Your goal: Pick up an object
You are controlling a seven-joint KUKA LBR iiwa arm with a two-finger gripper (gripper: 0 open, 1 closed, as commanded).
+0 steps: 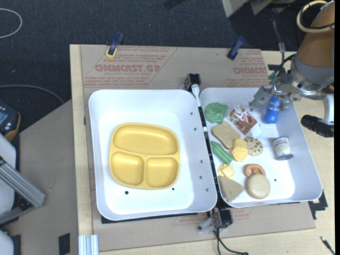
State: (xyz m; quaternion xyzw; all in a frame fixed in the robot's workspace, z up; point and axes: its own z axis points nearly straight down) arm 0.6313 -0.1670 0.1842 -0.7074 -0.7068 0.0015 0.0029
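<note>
The gripper (272, 101) hangs low over the far part of the right bin (303, 187) with its grey fingers spread, and a small blue bottle (272, 112) stands upright right at its tips, seemingly between them, though whether they touch it I cannot tell. I judge the bottle light, stiff and smooth-sided, so it could slip or tip; a pinch across the middle of its body looks safest. Just left of the gripper lie a red-and-white packet (243, 119) and a green leaf-shaped toy (215, 112); a small can (282, 147) lies nearer the camera.
</note>
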